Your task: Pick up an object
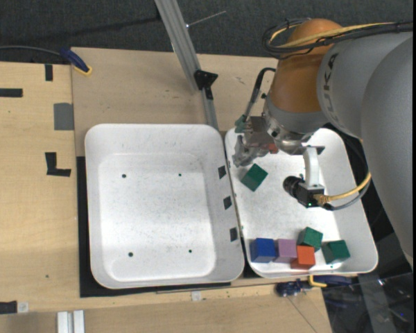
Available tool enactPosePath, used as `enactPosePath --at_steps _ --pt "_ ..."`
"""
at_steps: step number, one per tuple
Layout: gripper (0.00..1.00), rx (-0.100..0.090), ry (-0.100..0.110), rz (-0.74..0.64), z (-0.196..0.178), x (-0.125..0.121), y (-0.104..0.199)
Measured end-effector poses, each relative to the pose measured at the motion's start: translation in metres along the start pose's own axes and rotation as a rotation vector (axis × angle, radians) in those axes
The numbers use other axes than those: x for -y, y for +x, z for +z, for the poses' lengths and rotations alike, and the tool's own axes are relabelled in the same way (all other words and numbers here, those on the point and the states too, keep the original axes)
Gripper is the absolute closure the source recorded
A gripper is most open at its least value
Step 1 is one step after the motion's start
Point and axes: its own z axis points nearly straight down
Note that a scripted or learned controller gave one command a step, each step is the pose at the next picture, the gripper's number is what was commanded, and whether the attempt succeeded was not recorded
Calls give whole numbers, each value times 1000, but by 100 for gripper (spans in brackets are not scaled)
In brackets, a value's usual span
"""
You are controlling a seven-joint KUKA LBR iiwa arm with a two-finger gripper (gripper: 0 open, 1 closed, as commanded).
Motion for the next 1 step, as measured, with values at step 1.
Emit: enactPosePath --at_steps 1 --pt "100 -1 -2 -1 -12 -9 52"
